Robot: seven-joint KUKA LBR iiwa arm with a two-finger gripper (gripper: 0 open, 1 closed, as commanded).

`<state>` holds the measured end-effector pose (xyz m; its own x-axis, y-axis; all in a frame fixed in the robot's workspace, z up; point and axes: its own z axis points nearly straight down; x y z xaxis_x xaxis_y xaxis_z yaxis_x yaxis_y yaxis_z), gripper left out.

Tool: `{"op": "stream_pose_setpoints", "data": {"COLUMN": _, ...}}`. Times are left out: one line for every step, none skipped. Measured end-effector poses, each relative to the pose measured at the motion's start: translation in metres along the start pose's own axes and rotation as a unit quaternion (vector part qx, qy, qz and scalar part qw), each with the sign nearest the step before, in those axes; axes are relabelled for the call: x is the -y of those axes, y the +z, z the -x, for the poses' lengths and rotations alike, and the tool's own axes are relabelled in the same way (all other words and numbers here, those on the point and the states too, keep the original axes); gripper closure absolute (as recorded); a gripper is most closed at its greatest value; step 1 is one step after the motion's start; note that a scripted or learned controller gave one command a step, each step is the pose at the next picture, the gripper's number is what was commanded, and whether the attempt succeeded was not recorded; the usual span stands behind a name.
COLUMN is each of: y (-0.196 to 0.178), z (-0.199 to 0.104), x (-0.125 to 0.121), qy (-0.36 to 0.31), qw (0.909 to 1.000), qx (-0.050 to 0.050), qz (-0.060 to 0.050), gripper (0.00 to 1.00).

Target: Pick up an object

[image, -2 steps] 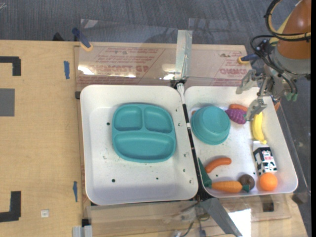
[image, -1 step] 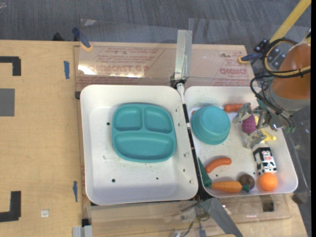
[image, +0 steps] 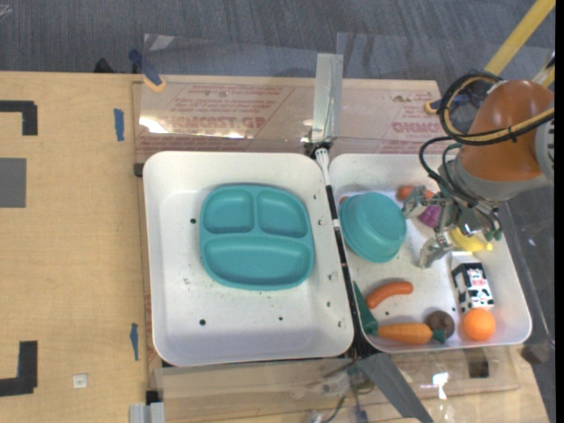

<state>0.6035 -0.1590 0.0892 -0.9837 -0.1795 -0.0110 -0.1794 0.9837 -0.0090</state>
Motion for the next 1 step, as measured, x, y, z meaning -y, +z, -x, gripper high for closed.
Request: {"op": "stream_pose_setpoints", "data": {"y": 0.0005, "z": 0.0010, "x": 0.0030, "qy": 0.054, "qw": 0.9985, "qx": 0.000, "qz": 0.003, "gripper": 0.00}}
